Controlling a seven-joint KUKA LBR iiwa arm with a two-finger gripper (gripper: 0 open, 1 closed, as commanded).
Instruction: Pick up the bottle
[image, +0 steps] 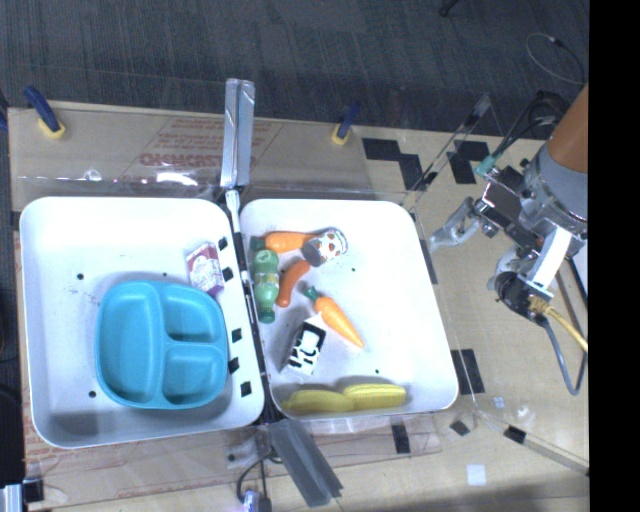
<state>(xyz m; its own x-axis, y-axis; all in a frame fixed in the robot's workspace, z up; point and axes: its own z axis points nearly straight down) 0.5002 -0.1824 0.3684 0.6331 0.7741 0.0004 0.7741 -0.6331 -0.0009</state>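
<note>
The banana (345, 398) lies at six o'clock in the right bin (400, 310). The gripper (450, 232) hangs outside at three o'clock, and I cannot tell how far open it is. The approach looks not yet begun; next it must cross to the green bottle (265, 281) at nine o'clock.

The pale wooden counter (505, 370) carries two shallow white bins side by side, the left bin (60, 250) and the right bin (392, 300). Black tape patches (388, 152) lie on it near the right bin. Blue clamps (44, 112) sit at its far edge.
</note>
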